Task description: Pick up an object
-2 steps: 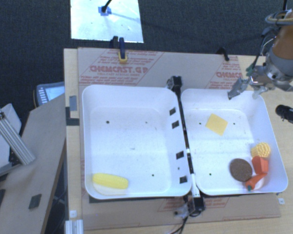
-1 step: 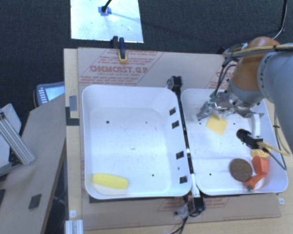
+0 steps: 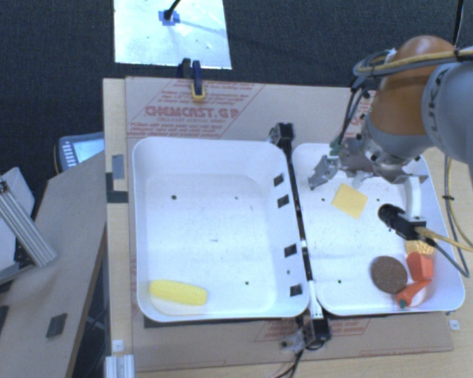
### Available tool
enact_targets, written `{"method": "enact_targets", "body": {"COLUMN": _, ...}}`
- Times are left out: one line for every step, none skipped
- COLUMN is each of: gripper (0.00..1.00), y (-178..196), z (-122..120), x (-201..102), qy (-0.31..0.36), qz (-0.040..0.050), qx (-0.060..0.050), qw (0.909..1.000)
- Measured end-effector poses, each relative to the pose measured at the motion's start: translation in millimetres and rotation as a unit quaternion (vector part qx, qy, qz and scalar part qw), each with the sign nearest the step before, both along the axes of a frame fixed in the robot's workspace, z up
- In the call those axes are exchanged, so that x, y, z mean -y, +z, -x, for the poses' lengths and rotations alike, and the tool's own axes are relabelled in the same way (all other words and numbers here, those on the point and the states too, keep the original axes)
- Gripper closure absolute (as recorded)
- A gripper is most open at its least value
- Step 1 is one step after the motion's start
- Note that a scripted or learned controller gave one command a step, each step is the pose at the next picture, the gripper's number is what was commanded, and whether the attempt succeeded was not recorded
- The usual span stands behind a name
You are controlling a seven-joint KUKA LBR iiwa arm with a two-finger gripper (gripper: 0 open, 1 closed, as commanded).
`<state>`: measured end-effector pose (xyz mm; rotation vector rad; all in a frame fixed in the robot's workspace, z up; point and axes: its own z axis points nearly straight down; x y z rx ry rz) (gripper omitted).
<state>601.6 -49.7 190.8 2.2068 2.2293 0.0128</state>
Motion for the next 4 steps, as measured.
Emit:
{"method": "enact_targets", "body": {"gripper": 0.0, "y": 45, "z": -43, "x": 0, "qy": -0.002, "qz": 0.0017, "qx": 0.0, "qw": 1.0}}
{"method": "enact_targets", "body": {"gripper": 0.0, "y": 147, "z": -69, "x": 7, "qy": -0.002, "qz": 0.0023, "qx": 0.003, "qw": 1.0}}
{"method": "enact_targets", "body": {"gripper": 0.0, "y": -17, "z": -64, "x": -65, "qy": 0.0, "qz": -0.0005, "qx": -0.011, "qw": 0.9999}}
{"method": "enact_targets", "body": {"gripper": 0.0, "y": 12, "z": -67, "x": 15, "qy": -0.007, "qz": 0.0033, "qx": -0.003, "qw": 1.0}}
